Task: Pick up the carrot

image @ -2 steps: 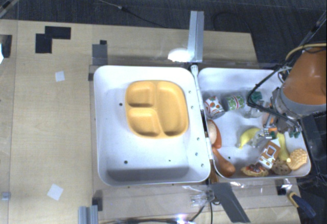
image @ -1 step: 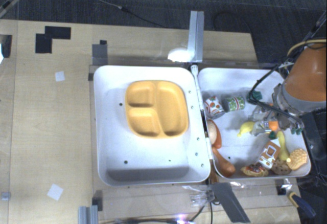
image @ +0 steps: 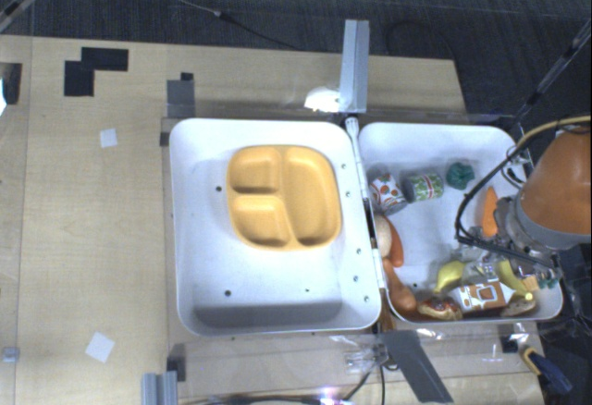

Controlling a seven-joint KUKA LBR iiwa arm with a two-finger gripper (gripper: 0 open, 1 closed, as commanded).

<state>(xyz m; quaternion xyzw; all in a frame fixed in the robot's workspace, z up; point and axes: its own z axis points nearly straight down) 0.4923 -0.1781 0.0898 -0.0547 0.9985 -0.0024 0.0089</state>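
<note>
1. The carrot (image: pixel 487 211) is seen in the right bin (image: pixel 435 131), toward its right side, about halfway up the view. Only a short orange part is visible, since the rest is covered by the arm.
2. Its long axis seems to run approx. up-down in the view. Which end is the tip cannot be told.
3. The gripper (image: pixel 505 255) is found below the orange band of the arm, low over the bin's right part. The carrot lies just up-left of it, close by. Contact btw. the two cannot be made out.
4. Whether the claw is spread or pressed together cannot be told, as it is hidden by the wrist and cables.
5. Around the claw clutter is packed: a banana (image: pixel 449 276) to its left and a small carton (image: pixel 481 299) below-left.
6. Farther up-left two cans (image: pixel 424 186) and a green object (image: pixel 460 175) are placed, apart from the carrot.
7. In the left bin (image: pixel 185 209) a yellow divided plate (image: pixel 282 197) is laid, well apart from the arm.
</note>
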